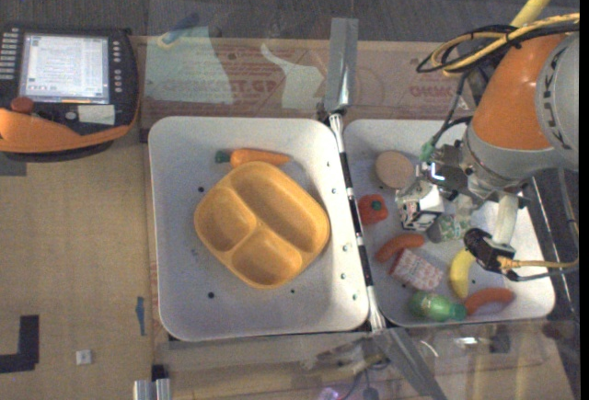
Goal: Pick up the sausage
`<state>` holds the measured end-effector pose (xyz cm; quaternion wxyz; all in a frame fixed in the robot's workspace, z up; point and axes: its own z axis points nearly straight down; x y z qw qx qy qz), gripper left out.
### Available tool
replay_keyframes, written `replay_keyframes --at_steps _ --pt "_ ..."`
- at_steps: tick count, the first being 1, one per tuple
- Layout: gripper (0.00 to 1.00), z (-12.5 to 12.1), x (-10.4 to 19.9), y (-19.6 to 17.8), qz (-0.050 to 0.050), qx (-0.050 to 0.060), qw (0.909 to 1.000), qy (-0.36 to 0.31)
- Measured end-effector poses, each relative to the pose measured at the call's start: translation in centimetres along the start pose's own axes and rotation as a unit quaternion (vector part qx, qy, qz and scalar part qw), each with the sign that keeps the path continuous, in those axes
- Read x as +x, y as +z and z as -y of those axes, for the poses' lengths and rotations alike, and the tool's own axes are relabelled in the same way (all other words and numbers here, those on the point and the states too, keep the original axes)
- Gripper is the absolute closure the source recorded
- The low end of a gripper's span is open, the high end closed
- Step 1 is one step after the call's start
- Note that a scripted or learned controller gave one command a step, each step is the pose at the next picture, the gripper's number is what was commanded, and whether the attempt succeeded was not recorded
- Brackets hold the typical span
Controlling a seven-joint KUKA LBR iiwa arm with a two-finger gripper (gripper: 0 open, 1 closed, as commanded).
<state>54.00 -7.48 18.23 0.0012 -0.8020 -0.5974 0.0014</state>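
Observation:
The right bin (538, 297) holds a reddish-orange sausage (399, 246), lying at a slant near the bin's left wall. A similar orange-red sausage-shaped piece (489, 299) lies near the front right corner. My gripper (425, 205) hangs over the middle of the right bin, just above and to the right of the first sausage and apart from it. The grey and orange arm (525, 104) reaches in from the right and covers the bin's back right part.
Around the gripper lie a tan round piece (394, 169), a red tomato-like piece (372, 208), a pink packet (419, 269), a yellow banana (460, 272) and a green item (437, 305). The left bin (175, 205) holds a yellow divided plate (262, 223) and a carrot (258, 156).

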Motion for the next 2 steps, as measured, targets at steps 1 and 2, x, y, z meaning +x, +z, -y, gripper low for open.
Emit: replay_keyframes --at_steps 1,2 --pt "0.00 -0.7 3.9 -8.3 0.001 0.000 0.9986 0.052" --pt "0.00 -3.4 10.2 0.0 0.001 0.002 0.9992 0.040"
